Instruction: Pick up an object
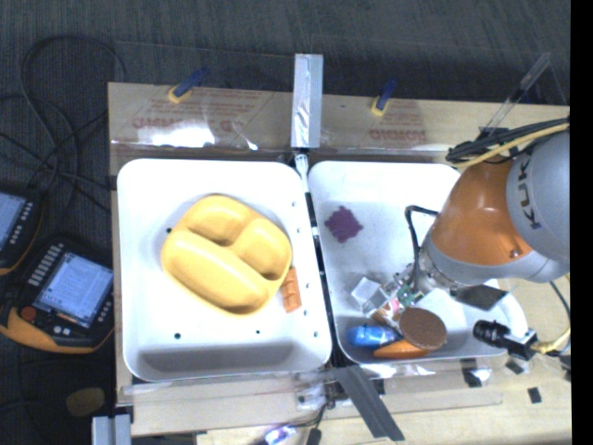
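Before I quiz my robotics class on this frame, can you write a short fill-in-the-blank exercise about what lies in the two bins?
1. The big yellow object lies in the ____ bin of the camera view.
2. The small purple object lies in the ____ bin.
3. The gripper hangs over the ____ bin.
4. The band above the arm's wrist is ____.

Missing words: left; right; right; orange

One fixed camera looks down at a slant on both shallow white plastic bins (139, 341) — the grey-and-orange arm (491, 221) enters from the right, fairly near.
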`<state>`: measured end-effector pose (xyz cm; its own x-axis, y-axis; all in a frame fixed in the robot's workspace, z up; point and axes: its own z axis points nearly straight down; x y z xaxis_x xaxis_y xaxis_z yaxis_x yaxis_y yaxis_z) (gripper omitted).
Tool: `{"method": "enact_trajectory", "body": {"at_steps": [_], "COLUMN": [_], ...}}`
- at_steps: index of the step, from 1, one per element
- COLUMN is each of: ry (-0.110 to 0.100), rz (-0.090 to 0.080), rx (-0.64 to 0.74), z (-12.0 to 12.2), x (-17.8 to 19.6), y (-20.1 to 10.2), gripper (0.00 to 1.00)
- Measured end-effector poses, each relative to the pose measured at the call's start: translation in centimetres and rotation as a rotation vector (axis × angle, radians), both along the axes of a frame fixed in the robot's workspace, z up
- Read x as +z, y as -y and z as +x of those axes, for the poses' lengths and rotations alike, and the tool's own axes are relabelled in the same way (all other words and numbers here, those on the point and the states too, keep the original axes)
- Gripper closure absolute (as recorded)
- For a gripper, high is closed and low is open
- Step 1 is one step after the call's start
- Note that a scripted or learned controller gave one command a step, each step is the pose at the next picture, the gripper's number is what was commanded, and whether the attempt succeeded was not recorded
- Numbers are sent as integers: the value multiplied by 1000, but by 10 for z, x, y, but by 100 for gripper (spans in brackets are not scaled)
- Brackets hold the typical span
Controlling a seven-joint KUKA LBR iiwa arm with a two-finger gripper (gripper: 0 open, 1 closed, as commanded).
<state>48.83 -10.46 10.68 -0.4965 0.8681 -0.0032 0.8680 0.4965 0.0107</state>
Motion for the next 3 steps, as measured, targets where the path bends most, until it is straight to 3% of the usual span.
{"method": "enact_trajectory", "body": {"at_steps": [1, 2, 3], "ry": [-9, -7, -13], "rz": [-5, -2, -6], "rx": [570, 164, -293], "z": [36, 75, 92], "x": [77, 79, 120], "y": [-58, -142, -143], "gripper": [100, 100, 100]}}
